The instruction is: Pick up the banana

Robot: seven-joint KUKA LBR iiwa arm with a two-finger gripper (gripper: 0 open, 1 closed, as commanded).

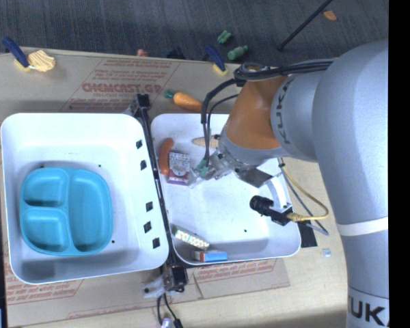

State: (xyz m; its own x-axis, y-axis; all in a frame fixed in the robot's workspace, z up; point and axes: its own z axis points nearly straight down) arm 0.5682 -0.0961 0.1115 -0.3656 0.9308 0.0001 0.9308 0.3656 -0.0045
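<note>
Banana [203,141] just behind tool [206,170]

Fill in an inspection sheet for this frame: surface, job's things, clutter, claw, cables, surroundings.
Surface: cardboard sheet bearing a left bin and a right bin, side by side.
Job's things: pale yellow sliver in the right bin at the arm's edge, possibly the banana; mostly hidden.
Clutter: blue divided plate in the left bin; sausage-like piece, small packet, wrapped bar in the right bin; carrot on the cardboard.
Claw: claw low over the right bin, beside the packet; state unclear.
Cables: black cables over the wrist; yellow cable.
Surroundings: green items on the dark floor.
</note>
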